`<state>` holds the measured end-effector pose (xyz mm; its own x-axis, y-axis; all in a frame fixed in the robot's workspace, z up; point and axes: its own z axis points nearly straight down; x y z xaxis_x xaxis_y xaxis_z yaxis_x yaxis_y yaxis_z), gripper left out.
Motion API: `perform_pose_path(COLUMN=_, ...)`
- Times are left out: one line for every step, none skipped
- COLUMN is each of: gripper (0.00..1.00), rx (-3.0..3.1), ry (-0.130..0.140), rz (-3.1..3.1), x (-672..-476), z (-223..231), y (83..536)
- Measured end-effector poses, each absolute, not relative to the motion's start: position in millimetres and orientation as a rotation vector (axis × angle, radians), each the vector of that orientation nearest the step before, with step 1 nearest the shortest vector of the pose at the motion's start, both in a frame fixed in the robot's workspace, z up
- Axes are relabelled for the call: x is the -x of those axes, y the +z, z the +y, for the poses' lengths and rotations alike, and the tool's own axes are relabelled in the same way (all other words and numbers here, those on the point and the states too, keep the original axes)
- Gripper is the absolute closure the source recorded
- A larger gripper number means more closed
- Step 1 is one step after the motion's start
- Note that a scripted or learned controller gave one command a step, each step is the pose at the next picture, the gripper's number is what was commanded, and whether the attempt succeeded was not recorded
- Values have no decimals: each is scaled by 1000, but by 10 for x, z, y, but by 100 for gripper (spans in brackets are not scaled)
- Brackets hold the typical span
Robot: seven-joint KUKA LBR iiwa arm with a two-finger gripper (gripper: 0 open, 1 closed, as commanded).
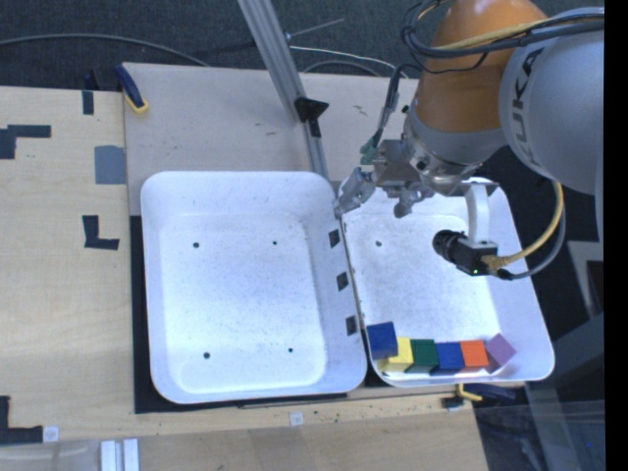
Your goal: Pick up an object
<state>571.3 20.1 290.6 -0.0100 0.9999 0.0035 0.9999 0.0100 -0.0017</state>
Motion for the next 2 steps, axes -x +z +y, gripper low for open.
perform_pose_path(gripper=0, rx=2215, ry=11, rz=-2220, x=-5842, z=244, y=2180)
perform_pose_path(gripper=0, rx=2210, ry=7, rz=-2224, x=-5554, z=809, y=1896)
